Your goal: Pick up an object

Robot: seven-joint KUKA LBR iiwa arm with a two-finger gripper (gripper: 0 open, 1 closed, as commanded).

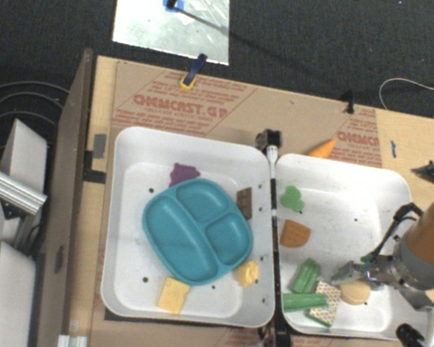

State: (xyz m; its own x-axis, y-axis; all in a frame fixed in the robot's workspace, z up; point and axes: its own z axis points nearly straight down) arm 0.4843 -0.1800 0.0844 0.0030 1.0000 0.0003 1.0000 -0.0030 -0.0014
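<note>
While the gripper (357, 277) hangs low over the right bin (397, 187) (near side), it sits just above a tan lump (354, 293); grip, I cannot tell.
</note>
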